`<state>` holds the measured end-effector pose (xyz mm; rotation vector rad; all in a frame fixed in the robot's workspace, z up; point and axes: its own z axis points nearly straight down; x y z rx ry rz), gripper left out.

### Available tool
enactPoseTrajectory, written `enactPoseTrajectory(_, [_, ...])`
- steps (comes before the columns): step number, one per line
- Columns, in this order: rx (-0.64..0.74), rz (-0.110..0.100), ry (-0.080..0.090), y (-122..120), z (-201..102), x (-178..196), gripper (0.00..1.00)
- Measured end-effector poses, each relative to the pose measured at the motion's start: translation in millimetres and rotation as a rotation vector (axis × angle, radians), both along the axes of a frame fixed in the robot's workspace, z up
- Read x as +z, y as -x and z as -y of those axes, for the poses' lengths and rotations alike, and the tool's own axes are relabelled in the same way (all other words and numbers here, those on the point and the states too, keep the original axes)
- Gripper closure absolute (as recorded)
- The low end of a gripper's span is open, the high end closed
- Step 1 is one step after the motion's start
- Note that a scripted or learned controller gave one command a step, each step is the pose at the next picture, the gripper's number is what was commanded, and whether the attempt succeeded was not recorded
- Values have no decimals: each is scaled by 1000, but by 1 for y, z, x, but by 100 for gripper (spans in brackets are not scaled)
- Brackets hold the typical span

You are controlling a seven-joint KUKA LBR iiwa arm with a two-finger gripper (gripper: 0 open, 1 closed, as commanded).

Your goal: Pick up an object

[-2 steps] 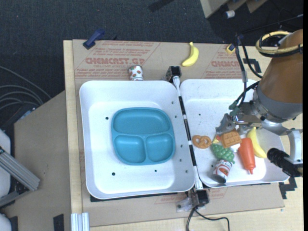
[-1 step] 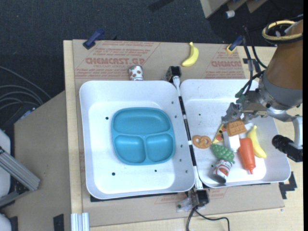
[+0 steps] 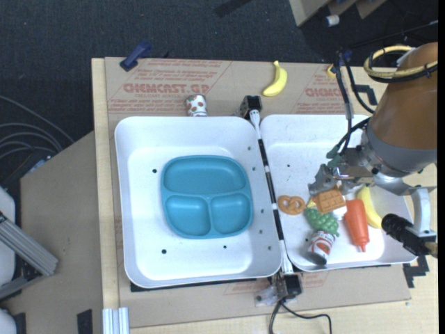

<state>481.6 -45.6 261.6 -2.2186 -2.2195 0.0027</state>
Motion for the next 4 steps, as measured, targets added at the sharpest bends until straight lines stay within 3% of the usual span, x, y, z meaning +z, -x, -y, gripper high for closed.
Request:
enactPoseTrajectory(1, [0,4,1,-9,5,4,100])
enactPoseTrajectory(2, [0,0,0,3,-7,4,100])
enactPoseTrajectory(4, [-1,4,2,-4,36,2,100])
